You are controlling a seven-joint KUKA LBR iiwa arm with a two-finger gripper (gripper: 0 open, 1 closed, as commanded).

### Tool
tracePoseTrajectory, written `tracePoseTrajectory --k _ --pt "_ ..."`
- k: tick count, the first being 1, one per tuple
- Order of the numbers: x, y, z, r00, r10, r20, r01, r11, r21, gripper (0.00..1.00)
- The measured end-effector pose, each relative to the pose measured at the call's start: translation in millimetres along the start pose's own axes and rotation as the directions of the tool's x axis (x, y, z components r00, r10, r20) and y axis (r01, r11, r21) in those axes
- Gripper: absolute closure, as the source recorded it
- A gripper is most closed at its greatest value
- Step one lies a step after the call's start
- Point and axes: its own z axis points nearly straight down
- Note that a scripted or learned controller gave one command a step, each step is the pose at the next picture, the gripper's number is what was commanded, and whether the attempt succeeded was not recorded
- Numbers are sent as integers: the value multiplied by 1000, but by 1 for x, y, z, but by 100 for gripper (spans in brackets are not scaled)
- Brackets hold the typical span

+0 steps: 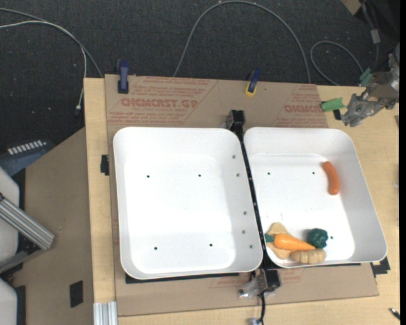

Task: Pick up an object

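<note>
Gripper (356,109) sits at the far right, above the top-right corner of the right bin (298,143), outside the bin, over the cardboard-covered bench (190,101). Cannot tell its state; the tip is small and cluttered at this angle, and nothing is visibly held in it. A green piece (331,105) sticks out just left of it, probably part of the tool.

Right bin holds all the objects. Orange sausage-shaped item (331,178) lies alone near the right wall, upper half of the bin, well apart from the others. Remaining items cluster at the bin's bottom edge: carrot (290,242) with green top pointing left, lying across a tan flat piece (276,230); dark green object (318,237) just right of the carrot, touching or nearly touching it; beige lumpy object (308,256) just below the carrot, against the bin's front lip.

Left bin (127,190) is beside the right one, their inner walls touching. Blue clamp (122,76) and yellow-blue clamp (253,82) pin the cardboard's back edge. Cables (209,19) run over dark carpet behind the bench.
</note>
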Motion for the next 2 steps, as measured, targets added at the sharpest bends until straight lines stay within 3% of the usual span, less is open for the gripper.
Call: tracePoseTrajectory --k 1,2 --pt "-8 1 164 1000 1 -4 -1 1000 13 0" --pt "-9 4 155 1000 0 0 0 1000 0 0"
